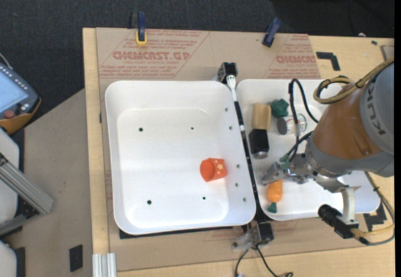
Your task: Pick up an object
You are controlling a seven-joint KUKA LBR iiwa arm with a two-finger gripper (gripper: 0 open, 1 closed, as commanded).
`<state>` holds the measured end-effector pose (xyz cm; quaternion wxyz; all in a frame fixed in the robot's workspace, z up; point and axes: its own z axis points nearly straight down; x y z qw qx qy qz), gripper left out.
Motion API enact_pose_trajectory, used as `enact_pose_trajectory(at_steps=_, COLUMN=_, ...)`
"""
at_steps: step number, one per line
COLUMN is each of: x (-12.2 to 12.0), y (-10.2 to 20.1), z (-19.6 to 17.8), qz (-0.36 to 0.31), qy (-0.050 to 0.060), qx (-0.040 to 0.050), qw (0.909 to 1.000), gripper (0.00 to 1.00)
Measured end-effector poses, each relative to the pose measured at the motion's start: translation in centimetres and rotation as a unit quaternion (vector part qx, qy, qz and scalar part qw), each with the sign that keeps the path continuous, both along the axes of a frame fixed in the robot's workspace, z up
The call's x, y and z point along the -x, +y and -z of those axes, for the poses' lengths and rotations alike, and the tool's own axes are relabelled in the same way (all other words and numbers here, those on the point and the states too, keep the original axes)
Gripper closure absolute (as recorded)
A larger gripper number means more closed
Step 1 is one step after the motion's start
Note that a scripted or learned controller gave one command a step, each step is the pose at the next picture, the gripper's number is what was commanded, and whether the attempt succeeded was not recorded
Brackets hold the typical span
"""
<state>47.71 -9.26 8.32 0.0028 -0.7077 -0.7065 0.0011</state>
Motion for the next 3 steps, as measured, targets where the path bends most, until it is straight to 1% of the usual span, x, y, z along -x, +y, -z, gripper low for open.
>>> enact_pose_trajectory(at_steps=1, x=-0.2, y=0.0, z=-1.2, qz=0.0, qy=-0.004, qx=0.0013, qw=1.0, gripper=1.0)
enact_pose_trajectory(at_steps=2, x=-0.4, y=8.6, z=-10.6, qz=-0.005, qy=-0.007, qx=0.0003, qw=1.0, gripper=1.0)
enact_pose_trajectory(at_steps=3, x=-0.3, y=13.7, z=-16.5, qz=-0.005, qy=-0.006, qx=0.0, qw=1.0, gripper=1.0)
